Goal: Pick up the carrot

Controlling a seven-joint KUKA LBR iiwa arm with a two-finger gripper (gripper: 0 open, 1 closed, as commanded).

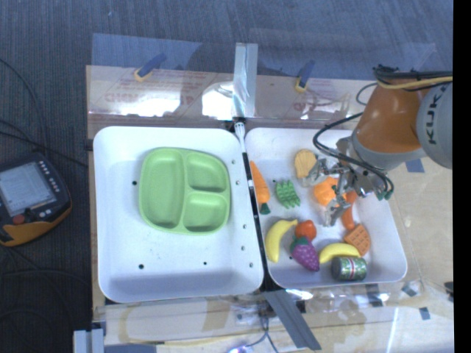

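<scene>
The arm (430,127) reaches in from the right side, over the counter's far right part, its grey body giving way to the orange band (390,120) above the wrist. Dark cables loop around the wrist. Below the band the claw (340,190) points down and toward the left, over the right bin's far right portion (its metal parts are too cluttered to make out clearly).

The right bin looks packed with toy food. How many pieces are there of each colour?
Counted in the right bin, as far as the gripper lets me see:
Orange: 4 (carrot, round piece, waffle-like piece, tomato-like piece)
Yellow: 3 (two bananas, pale piece)
Green: 2 (ridged piece, can)
Purple: 1 (grapes)
Total: 10
</scene>
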